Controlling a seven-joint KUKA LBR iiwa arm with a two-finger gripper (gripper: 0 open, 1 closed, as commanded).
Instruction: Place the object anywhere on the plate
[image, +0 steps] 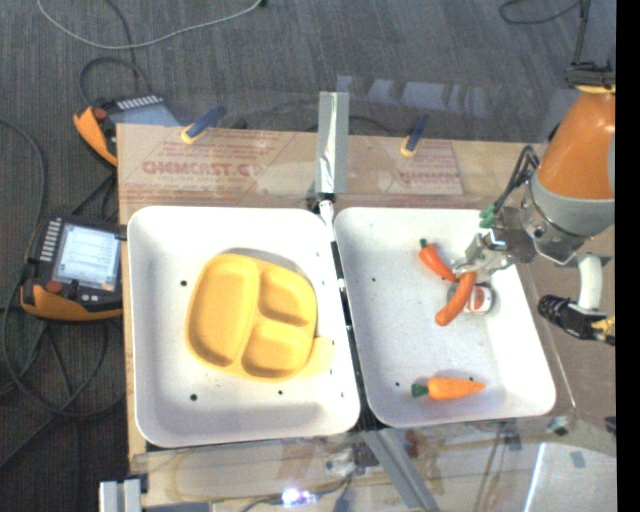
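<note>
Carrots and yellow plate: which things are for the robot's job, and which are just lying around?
For the job:
- yellow plastic divided plate
- orange toy carrots
- robot's pincer

Lying around:
- handheld controller with screen
- brown cardboard sheet
- black cables on carpet

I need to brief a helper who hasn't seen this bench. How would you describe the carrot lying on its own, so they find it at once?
Look in the right white bin, the one without the yellow plate. Along its near edge lies a toy carrot, orange with a green leafy end pointing left. Unlike the two other carrots, which sit together under the gripper, it lies alone.
</note>
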